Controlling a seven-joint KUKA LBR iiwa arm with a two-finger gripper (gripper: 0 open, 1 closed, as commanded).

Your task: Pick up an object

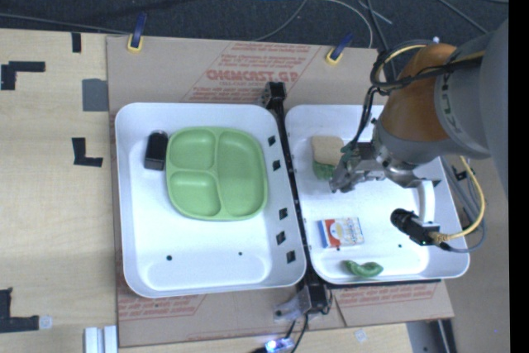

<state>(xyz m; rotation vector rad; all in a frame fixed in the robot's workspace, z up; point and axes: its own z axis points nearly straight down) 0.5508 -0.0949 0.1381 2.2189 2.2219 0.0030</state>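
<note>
My gripper [341, 178] hangs low in the right bin [430, 264], at its upper left part. It sits right beside a green object [321, 170] and just below a tan sponge-like block [326, 149]. A small red, white and blue box [341, 232] lies flat in the middle of that bin. A green bean-shaped piece [363, 267] rests near the bin's front edge. The grey arm with its orange band [417, 107] reaches in from the right and covers the bin's upper right.
The left bin [198, 264] holds a green divided plate [217, 173] and a small black block [155, 150] at the plate's left. A black divider [287, 178] runs between the bins. Cables trail across the dark floor behind the bench.
</note>
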